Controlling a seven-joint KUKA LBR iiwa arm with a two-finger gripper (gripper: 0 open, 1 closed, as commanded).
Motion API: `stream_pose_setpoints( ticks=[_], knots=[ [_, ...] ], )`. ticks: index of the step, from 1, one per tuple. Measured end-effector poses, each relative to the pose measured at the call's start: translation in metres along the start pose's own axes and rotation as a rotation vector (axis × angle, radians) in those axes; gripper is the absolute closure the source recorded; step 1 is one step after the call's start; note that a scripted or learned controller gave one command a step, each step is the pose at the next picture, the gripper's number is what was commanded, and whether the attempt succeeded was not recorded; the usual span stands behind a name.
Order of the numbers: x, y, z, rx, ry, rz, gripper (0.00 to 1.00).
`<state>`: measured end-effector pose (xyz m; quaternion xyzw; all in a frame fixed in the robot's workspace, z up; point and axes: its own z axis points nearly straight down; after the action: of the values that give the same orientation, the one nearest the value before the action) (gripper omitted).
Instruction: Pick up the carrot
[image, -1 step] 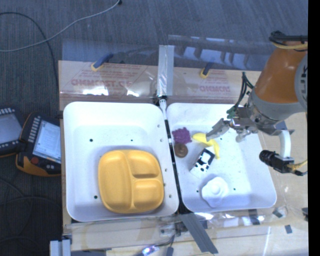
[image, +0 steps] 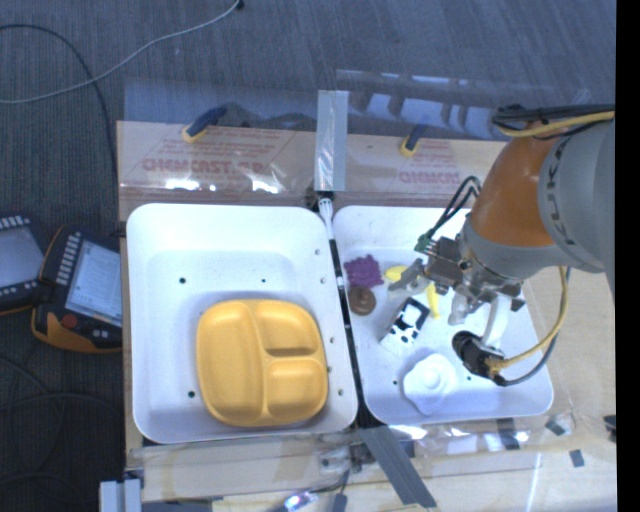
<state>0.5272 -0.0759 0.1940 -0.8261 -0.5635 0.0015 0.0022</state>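
My gripper (image: 445, 288) hangs low over the middle of the right bin (image: 520, 400), under the grey and orange arm reaching in from the right. The wrist hides whatever lies directly under it. A yellow piece (image: 396, 272) pokes out at the gripper's left side, touching or nearly touching it. I can make out no carrot shape among the things around the gripper.
In the right bin, a purple toy (image: 363, 269) and a small brown round thing (image: 362, 299) lie near the left wall. A black-and-white object (image: 405, 323) and a white lump (image: 430, 380) lie toward the front. A yellow divided plate (image: 262, 360) rests in the left bin (image: 160, 250).
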Motion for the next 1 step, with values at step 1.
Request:
stream_pose_setpoints(
  ticks=[1],
  knots=[
    [-0.0734, -0.007, -0.0076, -0.003, -0.002, 0.622, 0.0]
  ],
)
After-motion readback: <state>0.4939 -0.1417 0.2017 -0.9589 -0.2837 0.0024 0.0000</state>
